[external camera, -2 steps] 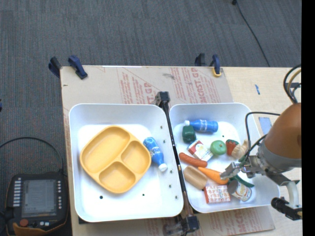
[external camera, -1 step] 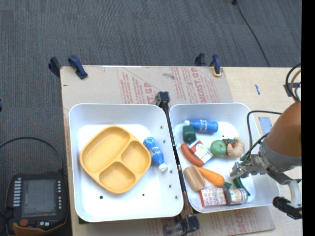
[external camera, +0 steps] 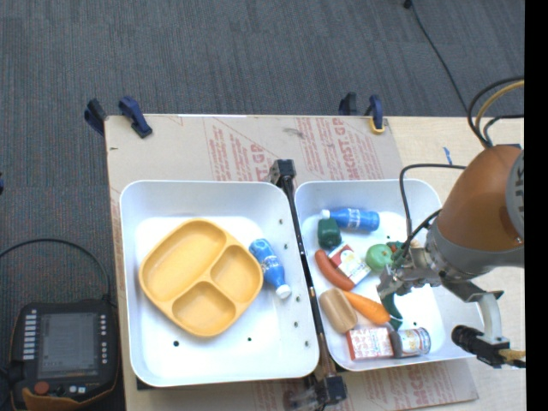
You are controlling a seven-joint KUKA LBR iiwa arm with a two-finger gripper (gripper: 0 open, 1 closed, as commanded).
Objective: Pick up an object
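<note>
**Gripper low over the right bin's toy food**

Nearest the lens, the grey arm with its orange band (external camera: pixel 484 208) reaches in from the right and bends down over the right white bin (external camera: pixel 417 188). Its two-finger gripper (external camera: pixel 392 291) hangs among the objects there, pointing down and slightly leftward; whether the fingers are spread or closed cannot be told, and nothing is clearly seen between them.

Just below the gripper lies an orange plastic carrot (external camera: pixel 368 307), its long axis running from upper left to lower right, the lower right end under the gripper. Left of it sits a tan bread-roll shape (external camera: pixel 336 309), lengthwise roughly top to bottom. A red sausage-like piece (external camera: pixel 332 270) slants the same way as the carrot. Beside it is a small red-and-white carton (external camera: pixel 350 262); its print is too small to read. A round green object (external camera: pixel 378 256) sits just beside the gripper's upper side. A blue bottle with a white cap (external camera: pixel 353 220) lies on its side, long axis left to right, next to a dark green block (external camera: pixel 329 231). Along the near wall lie a red-and-white box (external camera: pixel 370 343) and a small labelled can (external camera: pixel 412 342), lettering illegible.

The left white bin (external camera: pixel 137 197) holds a yellow three-compartment plate (external camera: pixel 200 276) and a second blue bottle (external camera: pixel 269 266), cap pointing lower right.
</note>
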